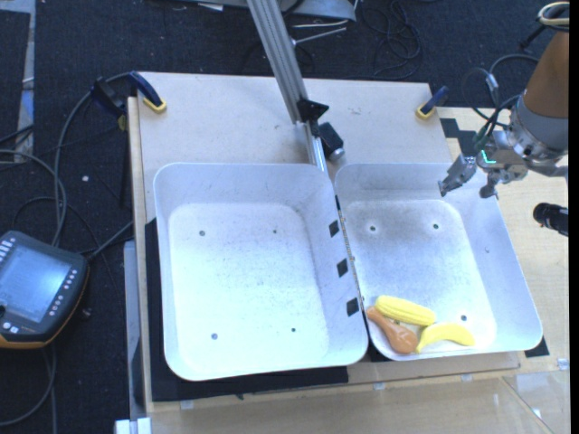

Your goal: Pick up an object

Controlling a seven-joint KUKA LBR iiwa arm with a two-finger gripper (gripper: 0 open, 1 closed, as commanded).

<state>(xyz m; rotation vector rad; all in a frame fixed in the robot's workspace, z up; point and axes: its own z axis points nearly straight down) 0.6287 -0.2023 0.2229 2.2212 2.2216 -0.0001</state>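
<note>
From my station I look down on a dark carpet floor [63,25] that surrounds the pale wooden bench [235,120]. Black cables [54,174] lie in loops on the floor at the left, near a handheld control pendant [36,287] with a screen. Yellow-tipped clamps [145,93] sit at the far corners of the bench. A grey metal pole [276,39] rises at a slant from the middle. The light is even and soft.

The arm [547,89] enters at three o'clock, wrist angled down. Its gripper [470,181] hangs with fingers spread apart.
</note>
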